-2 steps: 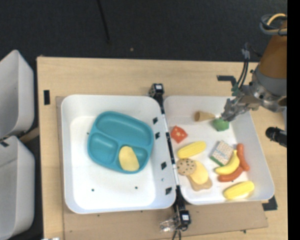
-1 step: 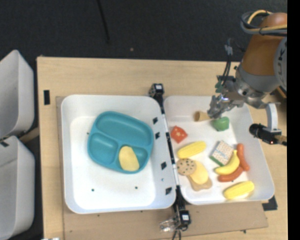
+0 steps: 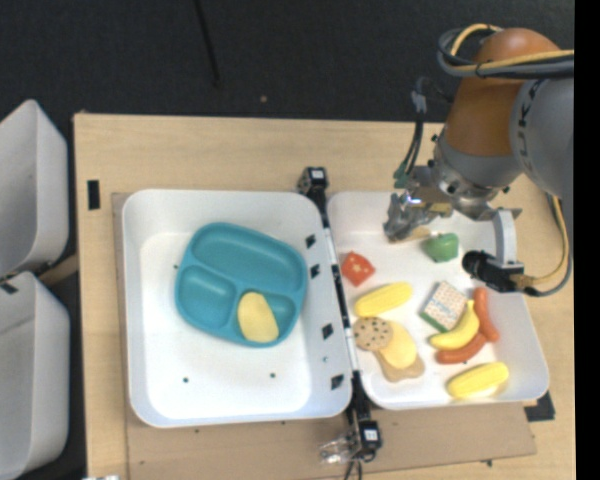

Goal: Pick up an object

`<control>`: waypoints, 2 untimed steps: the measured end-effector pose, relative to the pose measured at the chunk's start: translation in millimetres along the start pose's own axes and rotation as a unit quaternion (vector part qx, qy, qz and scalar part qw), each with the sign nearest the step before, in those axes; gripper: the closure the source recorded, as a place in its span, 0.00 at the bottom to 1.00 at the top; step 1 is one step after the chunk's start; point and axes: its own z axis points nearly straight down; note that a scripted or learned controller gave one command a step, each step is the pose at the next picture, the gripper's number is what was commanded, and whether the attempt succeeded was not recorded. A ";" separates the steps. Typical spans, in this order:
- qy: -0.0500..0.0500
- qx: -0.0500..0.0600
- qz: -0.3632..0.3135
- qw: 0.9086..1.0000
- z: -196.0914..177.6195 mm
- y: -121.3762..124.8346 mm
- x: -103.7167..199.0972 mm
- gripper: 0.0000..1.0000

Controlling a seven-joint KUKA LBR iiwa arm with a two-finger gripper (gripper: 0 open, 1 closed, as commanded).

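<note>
My gripper [image 3: 406,218] hangs over the far part of the right bin [image 3: 372,213], with nothing visible between its fingers. Just to its right lies a green block [image 3: 442,247]. Nearer the front lie a small red piece [image 3: 357,267], a yellow corn-like piece [image 3: 383,297], a cookie [image 3: 372,333] on a tan bread slice [image 3: 400,353], a checkered cracker box [image 3: 443,306], a banana [image 3: 458,332], a red sausage [image 3: 483,313] and a yellow lemon-like piece [image 3: 477,379].
The left bin [image 3: 150,368] holds a blue divided plate [image 3: 230,268] with a yellow oval piece [image 3: 257,318] in its front compartment. A black clamp [image 3: 312,180] sits at the far end of the wall between the bins. White chairs [image 3: 15,198] stand at the left.
</note>
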 end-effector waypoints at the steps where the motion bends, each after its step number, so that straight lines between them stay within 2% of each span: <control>1: 0.000 -0.001 -0.001 1.000 -5.2 4.9 60.7 1.00; 2: 0.000 -0.001 0.001 1.000 -18.8 18.2 64.5 1.00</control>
